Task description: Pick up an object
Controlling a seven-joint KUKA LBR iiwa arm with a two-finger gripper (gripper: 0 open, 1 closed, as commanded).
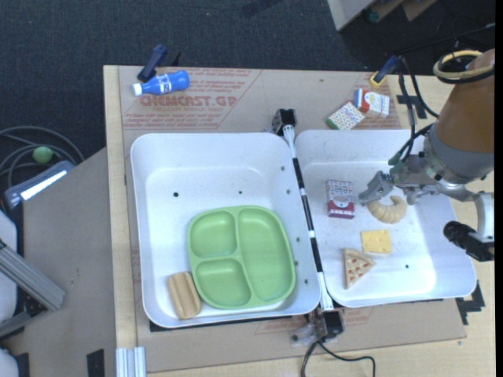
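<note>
Croissant (388, 208) lies in the right bin (440, 285), between the red-and-white carton (339, 199) and the cheese block (376, 242). Gripper (383, 193) is low, directly over it, probably to straddle it; finger spread unreadable, no object seen between them. Pizza slice (356, 267) sits apart.

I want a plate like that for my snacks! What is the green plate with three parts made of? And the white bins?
The green plate looks like plastic: one even pale green, smooth with a soft sheen, and rounded moulded dividers. The white bins also look like plastic, thin and glossy with curved rims, though the picture cannot settle it for sure.
</note>
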